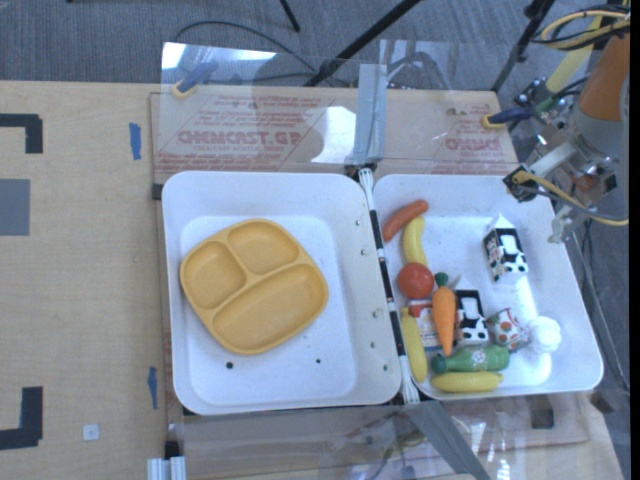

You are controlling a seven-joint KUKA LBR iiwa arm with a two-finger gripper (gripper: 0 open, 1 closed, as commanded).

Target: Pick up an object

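Camera view is showing the gripper (560, 183) hovering over the right bin's (585, 368) far corner; its closure state cannot be determined. Toy foods are lying clustered, carrot (444, 320) touching tomato (416, 279), risking glancing or double contact.

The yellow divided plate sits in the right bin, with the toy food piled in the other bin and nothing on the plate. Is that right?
Not quite. The camera view shows the yellow divided plate in the left bin, not the right. The toy food, including the carrot and the tomato, lies in the right bin, and nothing is on the plate.
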